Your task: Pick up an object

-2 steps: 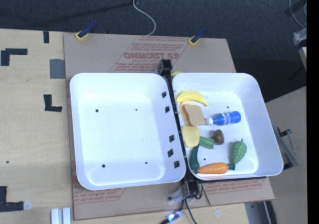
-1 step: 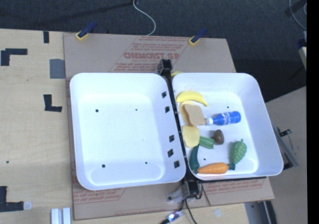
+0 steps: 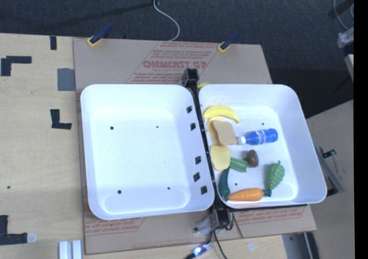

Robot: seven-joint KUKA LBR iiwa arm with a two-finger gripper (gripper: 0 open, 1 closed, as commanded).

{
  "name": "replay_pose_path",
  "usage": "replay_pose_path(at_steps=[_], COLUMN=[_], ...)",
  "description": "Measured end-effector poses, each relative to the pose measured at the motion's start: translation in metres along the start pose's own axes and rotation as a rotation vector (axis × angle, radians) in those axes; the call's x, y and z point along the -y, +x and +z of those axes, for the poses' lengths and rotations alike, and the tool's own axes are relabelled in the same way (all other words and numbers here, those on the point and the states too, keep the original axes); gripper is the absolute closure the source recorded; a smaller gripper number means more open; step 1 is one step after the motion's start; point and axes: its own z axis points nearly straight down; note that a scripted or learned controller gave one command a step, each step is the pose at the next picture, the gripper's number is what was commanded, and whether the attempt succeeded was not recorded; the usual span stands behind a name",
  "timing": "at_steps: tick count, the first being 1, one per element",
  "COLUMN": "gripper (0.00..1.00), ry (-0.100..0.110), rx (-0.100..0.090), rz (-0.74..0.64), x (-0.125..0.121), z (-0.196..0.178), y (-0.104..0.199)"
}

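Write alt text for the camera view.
Two shallow white bins sit side by side on a brown board: the right bin holds toy food, including a banana, a blue bottle, a carrot and a green strawberry-shaped piece. The left bin adjoins it.

Two white bins (image 3: 138, 154) (image 3: 287, 108) hold one banana (image 3: 221, 114), one blue bottle (image 3: 260, 136), one carrot (image 3: 246, 195) and one green strawberry-shaped toy (image 3: 275, 175).
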Motion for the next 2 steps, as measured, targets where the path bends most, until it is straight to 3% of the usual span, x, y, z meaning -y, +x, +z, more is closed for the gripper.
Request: replay_pose_path(at_steps=[1,2], gripper=[1.0,0.0], ry=[-0.002,-0.001], rx=[0.002,0.001], rz=[-0.001,-0.001], x=[-0.0007,-0.0007], z=[-0.0106,-0.0101], y=[0.0005,0.0007])
